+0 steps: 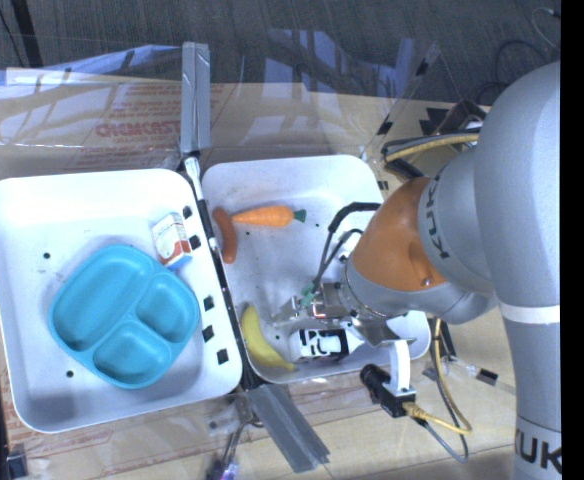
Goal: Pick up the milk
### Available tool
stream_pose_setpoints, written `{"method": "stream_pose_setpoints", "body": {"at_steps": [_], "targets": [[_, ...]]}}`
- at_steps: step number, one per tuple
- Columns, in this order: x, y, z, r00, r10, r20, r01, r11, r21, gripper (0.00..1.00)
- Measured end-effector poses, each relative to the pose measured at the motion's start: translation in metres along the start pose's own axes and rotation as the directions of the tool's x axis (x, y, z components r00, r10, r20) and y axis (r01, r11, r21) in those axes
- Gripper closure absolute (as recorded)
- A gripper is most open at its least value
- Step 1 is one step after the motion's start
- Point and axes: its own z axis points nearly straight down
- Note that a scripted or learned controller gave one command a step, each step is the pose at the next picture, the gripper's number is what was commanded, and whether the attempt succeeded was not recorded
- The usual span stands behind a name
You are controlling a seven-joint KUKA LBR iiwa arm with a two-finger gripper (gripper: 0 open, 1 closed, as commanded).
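The milk (170, 237) is a small white carton with a red and blue label. It lies in the left bin (32, 208), close to the bin's right wall and just above the blue plate. My gripper (320, 341) is down in the right bin (302, 173), near its front edge and just right of a banana. It is well away from the milk, with the wall between the bins in between. The grey and orange wrist hides much of the gripper from above.
A blue divided plate (122, 313) fills the middle of the left bin. The right bin holds a carrot (262, 216), a brown sausage (225, 235) and a banana (259, 342). Loose cables (442, 423) trail over the bench at the front right.
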Motion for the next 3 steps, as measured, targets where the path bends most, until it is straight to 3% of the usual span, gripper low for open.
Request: {"method": "stream_pose_setpoints", "body": {"at_steps": [1,2,3], "targets": [[-0.064,0.004,0.000,0.997,-0.074,-0.015,0.074,0.997,0.004,0.00],[-0.064,0.004,0.000,0.997,-0.074,-0.015,0.074,0.997,0.004,0.00],[0.012,-0.001,0.001,0.969,-0.246,-0.002,0.246,0.969,0.002,0.00]]}}
